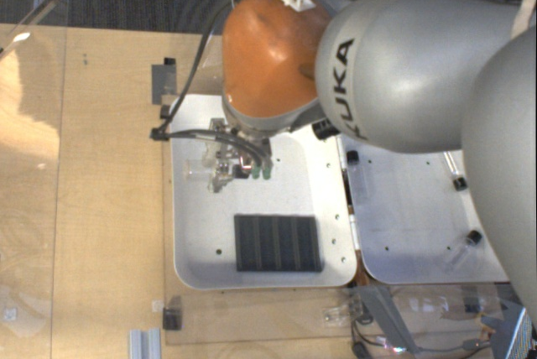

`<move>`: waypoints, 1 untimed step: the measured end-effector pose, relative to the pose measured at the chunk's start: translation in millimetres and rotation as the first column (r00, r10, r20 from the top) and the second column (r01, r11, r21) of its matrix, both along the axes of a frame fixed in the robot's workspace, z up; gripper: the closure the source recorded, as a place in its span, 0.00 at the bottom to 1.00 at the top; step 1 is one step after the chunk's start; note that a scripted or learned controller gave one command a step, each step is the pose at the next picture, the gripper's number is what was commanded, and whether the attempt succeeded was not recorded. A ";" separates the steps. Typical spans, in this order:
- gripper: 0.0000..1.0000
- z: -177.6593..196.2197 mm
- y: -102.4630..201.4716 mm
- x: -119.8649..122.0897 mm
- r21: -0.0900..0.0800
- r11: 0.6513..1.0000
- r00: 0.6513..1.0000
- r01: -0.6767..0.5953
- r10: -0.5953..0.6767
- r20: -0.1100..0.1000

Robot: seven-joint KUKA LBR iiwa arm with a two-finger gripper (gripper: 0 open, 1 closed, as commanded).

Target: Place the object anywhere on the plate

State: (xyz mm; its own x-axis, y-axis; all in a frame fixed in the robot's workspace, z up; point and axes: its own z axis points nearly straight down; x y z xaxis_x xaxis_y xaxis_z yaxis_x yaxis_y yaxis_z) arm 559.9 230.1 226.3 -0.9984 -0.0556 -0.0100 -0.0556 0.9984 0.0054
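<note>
Camera view: the gripper is seen low over the upper part of the left bin, under the orange band of the arm. Whether anything is held cannot be told, since the mechanism is small and cluttered. A dark ribbed rectangle, taken to be the plate, lies flat in the lower part of the same bin, near the gripper but apart from it. The object itself cannot be made out with certainty; a pale, glassy shape is glimpsed just beside the gripper. Failure is judged likely if nothing is actually gripped, or if release is made short of the plate so that the object lands on the bin floor.
</note>
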 end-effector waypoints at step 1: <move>1.00 5.4 5.9 50.3 0.000 1.000 1.000 -0.012 0.012 -0.001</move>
